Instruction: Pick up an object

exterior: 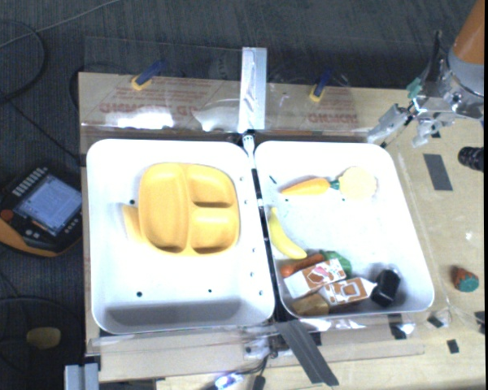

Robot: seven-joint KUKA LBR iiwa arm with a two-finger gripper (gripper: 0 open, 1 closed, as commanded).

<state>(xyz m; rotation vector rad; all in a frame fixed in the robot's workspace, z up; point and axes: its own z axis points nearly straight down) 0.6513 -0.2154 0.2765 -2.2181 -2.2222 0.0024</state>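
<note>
The right bin holds an orange carrot beside a pale round piece near its far side. A yellow banana lies along its left wall. At its near end sit small printed cartons, a green piece and a black object. A yellow divided tray rests in the left bin. My gripper hangs above the bench just beyond the right bin's far right corner, apart from all the objects.
The arm's orange band shows at the top right. A handheld device lies on the floor to the left. Small items lie on the bench right of the bins. Clear plastic bags lie behind the bins.
</note>
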